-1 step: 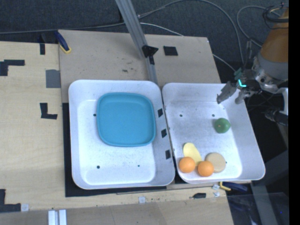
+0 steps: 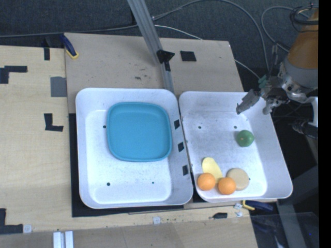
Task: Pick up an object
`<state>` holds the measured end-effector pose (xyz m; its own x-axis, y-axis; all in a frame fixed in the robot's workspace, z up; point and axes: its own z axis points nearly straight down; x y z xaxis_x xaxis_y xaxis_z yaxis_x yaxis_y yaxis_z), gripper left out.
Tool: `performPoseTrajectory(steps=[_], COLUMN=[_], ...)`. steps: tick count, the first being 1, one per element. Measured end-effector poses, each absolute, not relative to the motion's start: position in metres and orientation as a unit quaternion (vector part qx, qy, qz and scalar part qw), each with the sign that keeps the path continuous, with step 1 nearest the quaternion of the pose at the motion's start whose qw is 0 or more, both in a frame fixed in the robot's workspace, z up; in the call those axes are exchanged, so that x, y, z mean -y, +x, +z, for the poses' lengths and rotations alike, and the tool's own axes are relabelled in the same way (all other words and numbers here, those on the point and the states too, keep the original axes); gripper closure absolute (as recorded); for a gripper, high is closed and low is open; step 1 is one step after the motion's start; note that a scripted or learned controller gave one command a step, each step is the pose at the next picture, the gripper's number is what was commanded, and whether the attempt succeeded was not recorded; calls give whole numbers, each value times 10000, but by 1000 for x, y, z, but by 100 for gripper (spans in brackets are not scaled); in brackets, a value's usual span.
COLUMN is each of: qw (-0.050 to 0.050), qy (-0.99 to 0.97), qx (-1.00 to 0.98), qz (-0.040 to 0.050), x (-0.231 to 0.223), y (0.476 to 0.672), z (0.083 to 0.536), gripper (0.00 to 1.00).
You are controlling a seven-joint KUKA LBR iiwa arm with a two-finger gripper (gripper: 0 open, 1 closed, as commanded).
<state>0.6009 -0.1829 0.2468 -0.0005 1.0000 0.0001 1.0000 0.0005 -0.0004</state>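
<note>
Nearest the camera, along the near wall of the right bin, lie two orange balls, a beige round piece and a pale yellow piece, all touching or just beside one another. A green ball sits alone, further back in that bin and well apart from the cluster. The left bin holds a blue plate.

The gripper hangs over the right bin's far right corner, beyond the green ball. Its fingers appear spread, with nothing between them.

Assessment: the green ball is the soundest target, being isolated and closest to the gripper. Recommended practice: centre directly above it, descend vertically, and close across its middle, since a round item is likely to roll from an off-centre pinch.
</note>
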Motion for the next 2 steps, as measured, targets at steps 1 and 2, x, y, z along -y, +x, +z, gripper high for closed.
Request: performPoseTrajectory(steps=[1,2], qw=[23,18], qy=[-7069,-7069], qx=[7073,7074], qz=[16,12], x=[185,184], y=[609,609], z=[191,148], gripper=[0,0])
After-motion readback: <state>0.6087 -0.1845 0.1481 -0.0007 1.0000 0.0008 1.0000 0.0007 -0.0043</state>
